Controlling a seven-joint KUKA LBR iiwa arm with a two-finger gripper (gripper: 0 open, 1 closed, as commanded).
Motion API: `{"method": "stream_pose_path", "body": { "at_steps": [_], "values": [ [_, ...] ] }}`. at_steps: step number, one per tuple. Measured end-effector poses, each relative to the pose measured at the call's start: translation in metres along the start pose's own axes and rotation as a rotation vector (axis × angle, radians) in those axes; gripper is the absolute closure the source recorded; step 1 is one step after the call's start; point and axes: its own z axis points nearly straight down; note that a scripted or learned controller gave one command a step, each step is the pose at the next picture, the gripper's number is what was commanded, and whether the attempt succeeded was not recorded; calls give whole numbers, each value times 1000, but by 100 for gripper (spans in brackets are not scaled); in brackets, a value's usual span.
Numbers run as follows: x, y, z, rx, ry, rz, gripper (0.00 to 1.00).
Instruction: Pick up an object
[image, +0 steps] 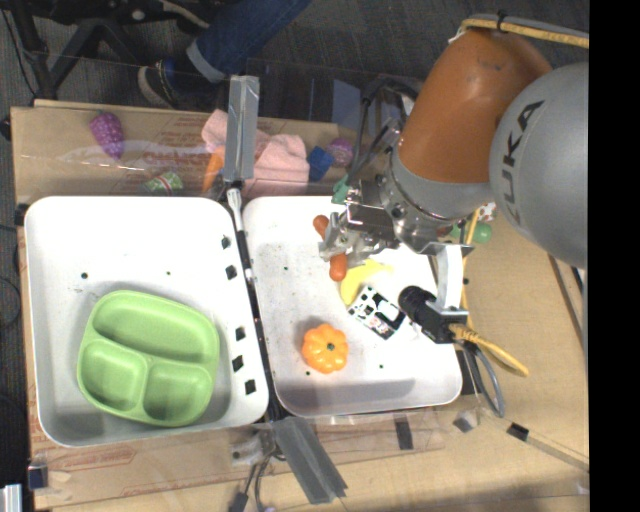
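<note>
Bench (530, 400) of pale wood under two white bins (130, 230), dark floor beyond; arm's jaws' state impossible to tell.

The grey and orange arm (480, 130) reaches over the right bin (290, 380), its tool (345, 240) low among small items near the bin's far side. An orange pumpkin (325, 348) sits apart, nearer the front. A green divided plate (148, 356) lies in the left bin (60, 250).

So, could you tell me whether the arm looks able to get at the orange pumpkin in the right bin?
Probably yes: the pumpkin sits alone on open bin floor, nothing over it, with the end effector nearby above the other toys.
</note>
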Motion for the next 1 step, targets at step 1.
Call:
{"method": "stream_pose_path", "body": {
  "at_steps": [1],
  "values": [
    [-49, -37, 140, 6, 0, -231, 100]
  ]
}}
